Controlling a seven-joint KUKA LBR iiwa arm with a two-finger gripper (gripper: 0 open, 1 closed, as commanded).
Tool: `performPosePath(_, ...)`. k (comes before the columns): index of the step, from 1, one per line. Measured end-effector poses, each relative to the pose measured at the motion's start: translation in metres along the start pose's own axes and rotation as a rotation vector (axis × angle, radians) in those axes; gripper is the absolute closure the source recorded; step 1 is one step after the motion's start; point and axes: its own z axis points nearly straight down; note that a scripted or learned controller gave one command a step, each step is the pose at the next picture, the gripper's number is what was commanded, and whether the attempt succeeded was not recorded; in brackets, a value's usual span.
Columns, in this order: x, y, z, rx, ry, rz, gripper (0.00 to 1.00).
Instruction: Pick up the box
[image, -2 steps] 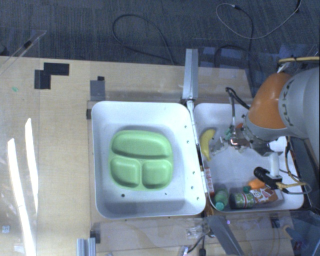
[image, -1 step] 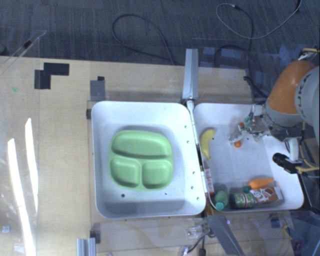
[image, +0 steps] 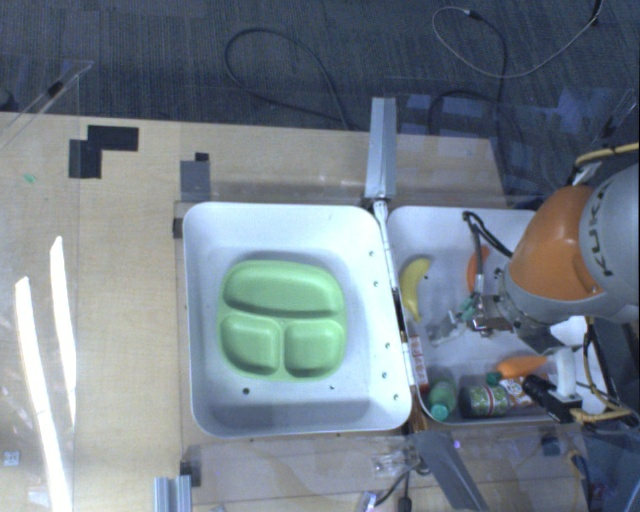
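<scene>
the left shallow white plastic bin (image: 200, 330) at frame centre holds a green three-compartment tray (image: 284, 318). the right white bin (image: 440, 225) holds a yellow banana (image: 413, 282), a dark green-capped bottle (image: 492, 398) and the gripper (image: 470, 318); which item is the box is unclear.

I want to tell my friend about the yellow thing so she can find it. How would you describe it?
Start at the right white bin, the one the grey and orange arm reaches into. Look along its left wall, next to the divider between the two bins, toward the far end. There lies a small banana: it is the one curved yellow thing, while the things near it are orange or green.
</scene>
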Motion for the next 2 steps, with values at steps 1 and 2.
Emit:
performPosePath(1,-0.084,0.058,0.001,-0.001,-0.006,-0.014,0.0)
performPosePath(2,-0.064,0.06,-0.032,0.003,-0.003,0.077,0.0)
